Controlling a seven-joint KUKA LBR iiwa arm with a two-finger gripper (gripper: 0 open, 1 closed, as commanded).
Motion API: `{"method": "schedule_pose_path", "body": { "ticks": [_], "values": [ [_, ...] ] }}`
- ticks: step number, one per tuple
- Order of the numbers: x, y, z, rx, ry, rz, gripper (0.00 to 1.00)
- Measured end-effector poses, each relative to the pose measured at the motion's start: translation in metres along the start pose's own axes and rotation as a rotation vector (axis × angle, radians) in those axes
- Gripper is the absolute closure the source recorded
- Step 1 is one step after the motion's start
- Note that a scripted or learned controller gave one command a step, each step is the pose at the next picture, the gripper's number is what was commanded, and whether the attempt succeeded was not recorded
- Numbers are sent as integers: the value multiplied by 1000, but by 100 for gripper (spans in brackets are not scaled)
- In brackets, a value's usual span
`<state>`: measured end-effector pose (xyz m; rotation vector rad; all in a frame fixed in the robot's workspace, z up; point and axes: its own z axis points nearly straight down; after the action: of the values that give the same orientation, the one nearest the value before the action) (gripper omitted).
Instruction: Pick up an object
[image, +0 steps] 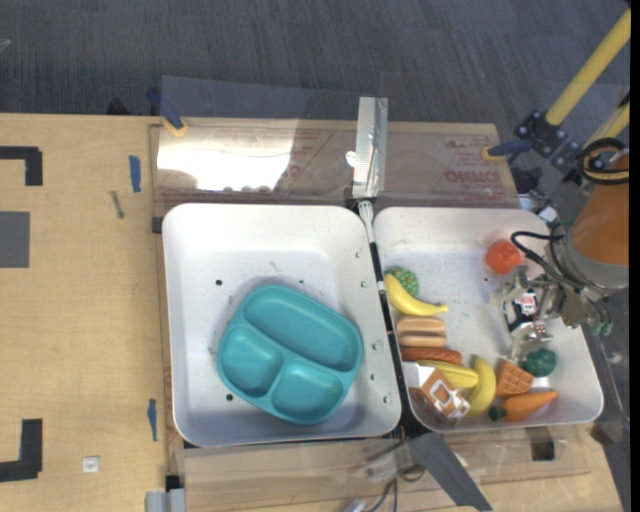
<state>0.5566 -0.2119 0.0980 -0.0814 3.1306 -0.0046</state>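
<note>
The right bin (440, 240) holds several toy foods. A yellow banana (410, 298) lies by its left wall with a hot dog (422, 333) just below it. An orange-red tomato (505, 256) sits toward the back right. Along the front edge lie a second banana (484, 384), a waffle piece (514, 379), an orange carrot (530, 404) and a dark green piece (541, 361). My gripper (527, 318) hangs low over the right side of this bin, between the tomato and the dark green piece. Its tips are cluttered and too small to read.
The left bin (200, 250) holds a teal divided plate (290, 351). An orange and white box (443, 396) sits at the right bin's front left. A metal divider post (369, 150) stands behind the bins. My arm's orange band (606, 225) overhangs the right bin's right rim.
</note>
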Motion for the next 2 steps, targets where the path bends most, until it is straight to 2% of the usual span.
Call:
{"method": "schedule_pose_path", "body": {
  "ticks": [1, 2],
  "values": [
    [-1, 16, 11, -2, 6, 27, 0],
    [-64, 51, 11, -2, 0, 162, 0]
  ]
}}
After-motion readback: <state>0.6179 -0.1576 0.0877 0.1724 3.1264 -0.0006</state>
